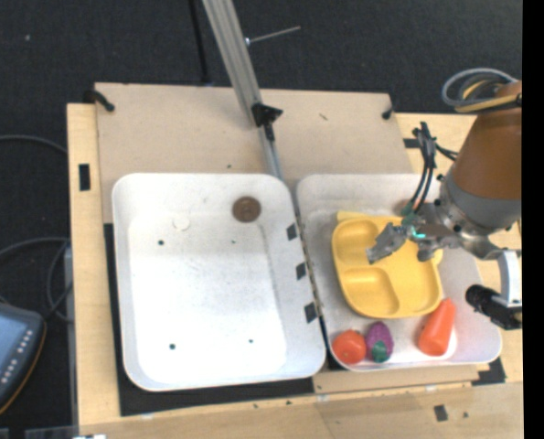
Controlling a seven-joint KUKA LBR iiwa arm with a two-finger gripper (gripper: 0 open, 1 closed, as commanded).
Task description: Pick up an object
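No readable labels anywhere. Your gripper [401,240] hangs over the yellow divided plate [384,273] in the right bin [319,199], fingers spread, nothing between them. Carrot [437,327] lies near the front edge.

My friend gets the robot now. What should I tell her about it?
Hand: over the yellow divided plate in the right bin, holding nothing that I can see.
Same bin, near edge: red tomato, purple toy, orange carrot.
Left bin: small brown disc near its far side.
Done: nothing picked up yet.
Left: grab one object and lift it.
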